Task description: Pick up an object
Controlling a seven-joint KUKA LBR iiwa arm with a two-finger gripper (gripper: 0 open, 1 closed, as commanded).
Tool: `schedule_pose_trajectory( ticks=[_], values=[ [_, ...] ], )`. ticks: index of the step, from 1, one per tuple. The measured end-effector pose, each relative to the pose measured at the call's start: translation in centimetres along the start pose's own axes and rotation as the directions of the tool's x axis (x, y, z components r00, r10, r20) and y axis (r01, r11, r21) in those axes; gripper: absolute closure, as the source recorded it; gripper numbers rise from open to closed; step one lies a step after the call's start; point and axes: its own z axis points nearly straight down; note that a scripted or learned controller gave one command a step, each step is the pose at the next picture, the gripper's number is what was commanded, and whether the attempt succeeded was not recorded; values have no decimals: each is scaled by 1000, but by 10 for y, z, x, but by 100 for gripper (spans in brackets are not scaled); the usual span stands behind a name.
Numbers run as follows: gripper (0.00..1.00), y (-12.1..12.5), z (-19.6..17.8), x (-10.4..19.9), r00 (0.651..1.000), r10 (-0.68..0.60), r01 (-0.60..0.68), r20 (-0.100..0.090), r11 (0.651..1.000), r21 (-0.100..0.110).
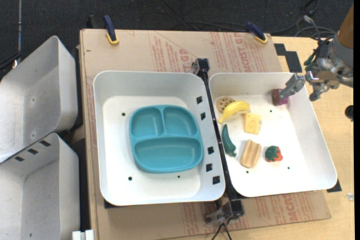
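At the right edge of the frame, the end effector hangs over the right bin, fingers apart, one just beside a purple object. The bin also holds one banana, cheese wedge, green pepper, bread roll, strawberry. The left bin holds one teal divided plate.

A brown board-topped bench filled the middle of the frame. Directly on it sat two shallow white bins side by side, the left bin at centre and the right bin toward the right.
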Motion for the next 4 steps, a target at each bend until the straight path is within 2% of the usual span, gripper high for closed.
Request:
schedule_pose_trajectory(
  ticks=[1, 3, 4],
  values=[
    [0, 2, -8, 1, 1000, -4, 4, 3, 1000, -13],
    [0, 1, 120, 6, 1000, -1, 1, 1, 1000, -7],
    [0, 4, 161, 7, 1000, 0, 0, 1, 1000, -14]
  ],
)
